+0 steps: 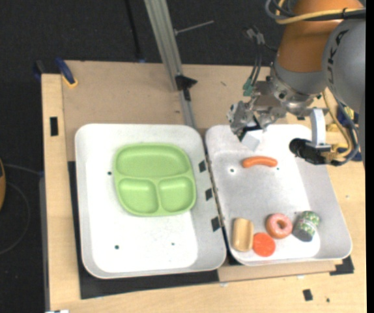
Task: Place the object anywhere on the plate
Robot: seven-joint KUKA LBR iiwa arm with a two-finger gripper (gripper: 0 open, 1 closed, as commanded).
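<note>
I see the green plate (pixel 153 186) lying in the left bin (pixel 96 240), three compartments up. The gripper (pixel 249 119) hangs over the right bin's (pixel 330 194) far-left corner; whether it is parted or closed I cannot tell. Just below it lies an orange hot dog (pixel 259 162). Along the near edge sit a bread roll (pixel 242 233), tomato (pixel 263 244), pink donut (pixel 279 225) and a greenish lump (pixel 306 225).

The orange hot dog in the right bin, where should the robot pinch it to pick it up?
Probably at the middle of the hot dog, coming straight down from above. It lies flat, long and thin, running left to right, so the fingers should close across its narrow width. Nothing touches it.
</note>
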